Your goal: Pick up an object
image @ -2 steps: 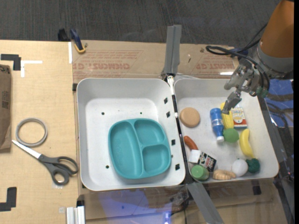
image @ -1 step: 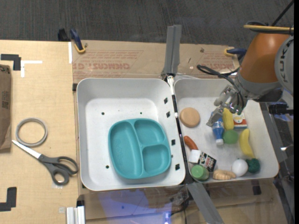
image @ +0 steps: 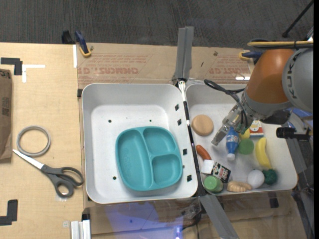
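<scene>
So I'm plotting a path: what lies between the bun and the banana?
In the camera view, the end effector, a small blue-capped bottle and a green ball lie between the bun and the banana.

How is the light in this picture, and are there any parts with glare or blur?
Camera view: light is even and soft, with faint shadows inside the left bin around the teal tray; a bluish glow shows at the bottom edge; the claw looks slightly blurred, while the scissors are sharp.
</scene>
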You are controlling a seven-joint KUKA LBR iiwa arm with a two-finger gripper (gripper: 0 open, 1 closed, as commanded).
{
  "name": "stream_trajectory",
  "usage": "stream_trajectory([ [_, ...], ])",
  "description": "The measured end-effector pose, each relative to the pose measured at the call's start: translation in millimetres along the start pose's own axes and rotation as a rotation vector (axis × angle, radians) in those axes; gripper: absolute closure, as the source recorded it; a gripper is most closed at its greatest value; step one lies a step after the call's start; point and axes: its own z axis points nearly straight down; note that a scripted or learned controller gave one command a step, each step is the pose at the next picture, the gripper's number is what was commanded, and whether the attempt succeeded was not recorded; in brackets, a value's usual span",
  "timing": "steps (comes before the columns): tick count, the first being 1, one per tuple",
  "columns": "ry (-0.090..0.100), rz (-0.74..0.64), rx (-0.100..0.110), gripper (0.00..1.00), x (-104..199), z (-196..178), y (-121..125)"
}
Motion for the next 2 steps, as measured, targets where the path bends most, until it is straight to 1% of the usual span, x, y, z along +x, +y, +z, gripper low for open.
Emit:
stream_trajectory([
  [1, -0.003, -0.002, -0.001, 1.0, -1, -10, 0],
  [2, -0.003, -0.049, -0.001, 1.0, 17, -128, 33],
])
